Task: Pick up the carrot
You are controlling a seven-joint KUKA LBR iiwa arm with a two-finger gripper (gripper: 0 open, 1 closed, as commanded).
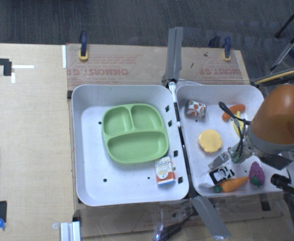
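Note:
The carrot (233, 184) is orange with a green stem end and lies flat near the front edge of the right bin (191, 149). My gripper (221, 163) hangs low over the bin's front part, just above and to the left of the carrot. The grey arm with its orange band reaches in from the right and covers the bin's right side. Nothing is seen held in the gripper.
In the right bin are purple grapes (256, 174) right of the carrot, a yellow round piece (210, 140), a small can (196, 109) and an orange item (235, 110) at the back. The left bin (87, 149) holds a green divided plate (135, 132) and a small carton (164, 171).

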